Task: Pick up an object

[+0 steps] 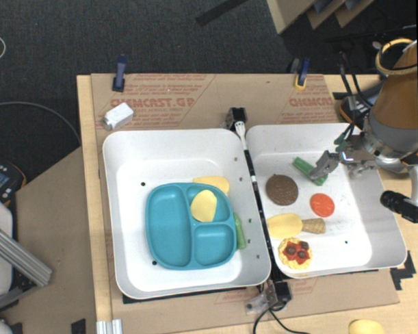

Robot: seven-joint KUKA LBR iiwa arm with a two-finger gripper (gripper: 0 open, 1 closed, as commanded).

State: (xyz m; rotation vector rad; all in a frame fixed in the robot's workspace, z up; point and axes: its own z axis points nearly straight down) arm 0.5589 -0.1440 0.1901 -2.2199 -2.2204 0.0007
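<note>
Currently in approach: claw (323,167) low over right bin (376,256) beside green piece (304,167), grip state unreadable; next, settle squarely over it.

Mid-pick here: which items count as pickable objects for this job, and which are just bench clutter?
Pickable, in the bins:
green block
brown disc
red disc
pizza slice
yellow piece on the teal divided tray

Lying about:
blue clamp
yellow-blue clamp
white tag
</note>
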